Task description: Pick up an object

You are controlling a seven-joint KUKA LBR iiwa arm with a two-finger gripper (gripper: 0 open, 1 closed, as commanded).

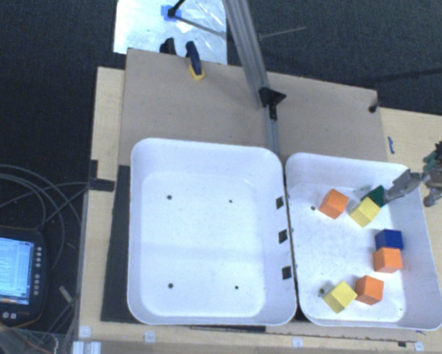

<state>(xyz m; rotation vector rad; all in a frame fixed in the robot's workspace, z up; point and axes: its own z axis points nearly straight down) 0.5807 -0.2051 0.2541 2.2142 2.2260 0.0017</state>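
Blocks, a cluster of them, sit in the right bin (427, 312). The tool (399, 188) reaches in from three o'clock, its tip down at a green block (376, 196) that touches a yellow block (364, 212), with an orange block (333, 203) just beside at nine o'clock. How wide the tool stands I cannot tell; nothing shows held. Risk here: crowding. Closing on green could nudge yellow, or pinch two blocks and drop both. A blue block (389, 239) rests against another orange one (387, 260) at five o'clock. No readable writing; the handheld screen (7, 270) on the tabletop's left is too small to read.
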